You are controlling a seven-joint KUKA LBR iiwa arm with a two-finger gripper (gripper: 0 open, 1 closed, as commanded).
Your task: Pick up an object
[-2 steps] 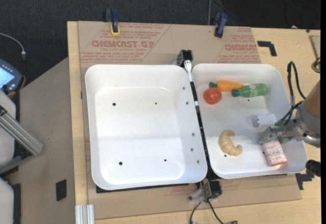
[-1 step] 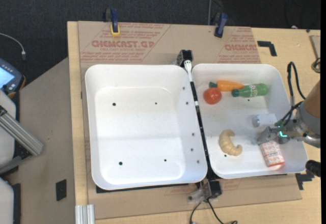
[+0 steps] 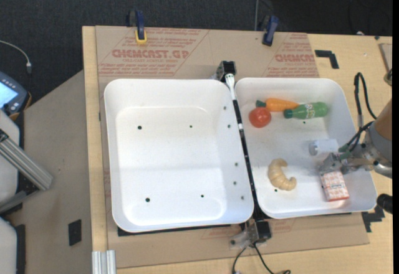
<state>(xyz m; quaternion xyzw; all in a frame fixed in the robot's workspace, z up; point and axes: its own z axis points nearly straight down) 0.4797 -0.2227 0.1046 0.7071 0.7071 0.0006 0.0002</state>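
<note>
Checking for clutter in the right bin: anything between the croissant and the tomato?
No. In the camera view, bare white bin floor separates the croissant from the tomato.

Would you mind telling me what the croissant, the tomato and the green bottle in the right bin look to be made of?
Croissant: probably moulded plastic toy, matte tan, uniform colour. Tomato: likely plastic, smooth red with a slight sheen. Green bottle: seemingly glossy plastic, with a highlight along its side. All three are small, so this is a guess.
</note>
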